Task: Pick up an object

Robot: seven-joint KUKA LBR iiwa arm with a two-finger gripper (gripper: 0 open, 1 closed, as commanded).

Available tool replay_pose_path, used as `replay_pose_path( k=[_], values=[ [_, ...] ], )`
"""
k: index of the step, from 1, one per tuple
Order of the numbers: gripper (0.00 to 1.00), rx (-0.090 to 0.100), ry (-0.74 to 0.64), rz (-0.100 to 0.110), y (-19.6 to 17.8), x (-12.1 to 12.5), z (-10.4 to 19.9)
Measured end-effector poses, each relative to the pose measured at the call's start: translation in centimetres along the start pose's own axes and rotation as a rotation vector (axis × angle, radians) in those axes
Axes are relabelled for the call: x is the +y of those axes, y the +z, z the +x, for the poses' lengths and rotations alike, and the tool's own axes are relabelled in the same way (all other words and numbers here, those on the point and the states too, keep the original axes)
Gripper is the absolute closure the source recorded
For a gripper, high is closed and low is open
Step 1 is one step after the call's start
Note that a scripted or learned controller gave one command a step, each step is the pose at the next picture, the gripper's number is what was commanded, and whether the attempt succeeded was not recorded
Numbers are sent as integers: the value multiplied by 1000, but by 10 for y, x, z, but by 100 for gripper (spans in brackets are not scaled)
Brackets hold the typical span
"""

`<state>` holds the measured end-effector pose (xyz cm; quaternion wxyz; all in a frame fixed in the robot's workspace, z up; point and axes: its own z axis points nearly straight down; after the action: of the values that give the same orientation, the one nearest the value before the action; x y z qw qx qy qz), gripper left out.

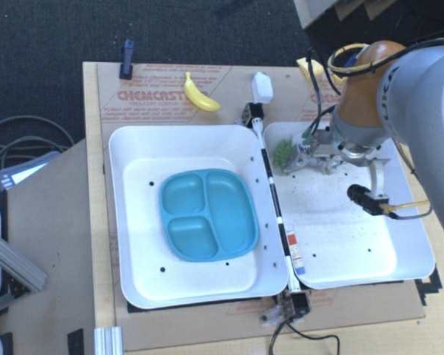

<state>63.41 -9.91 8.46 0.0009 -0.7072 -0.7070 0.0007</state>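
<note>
While the arm [399,87] is reached in from the right over the far end of the right bin [355,265], the gripper [318,154] is seen low near that bin's far-left corner. Finger opening cannot be told, and nothing is seen held. A small green object [283,154] is located just beside the gripper, on the bin floor. A blue divided plate [207,214] is seated in the left bin [133,198]. A banana [198,95] is lying on the bench [155,98] beyond the bins.
</note>
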Motion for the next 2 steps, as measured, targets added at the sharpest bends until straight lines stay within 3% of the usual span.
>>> replay_pose_path(
  k=[1,2],
  values=[
    [0,-1,-1,16,1,29,6],
    [0,0,0,0,-8,10,8]
  ],
)
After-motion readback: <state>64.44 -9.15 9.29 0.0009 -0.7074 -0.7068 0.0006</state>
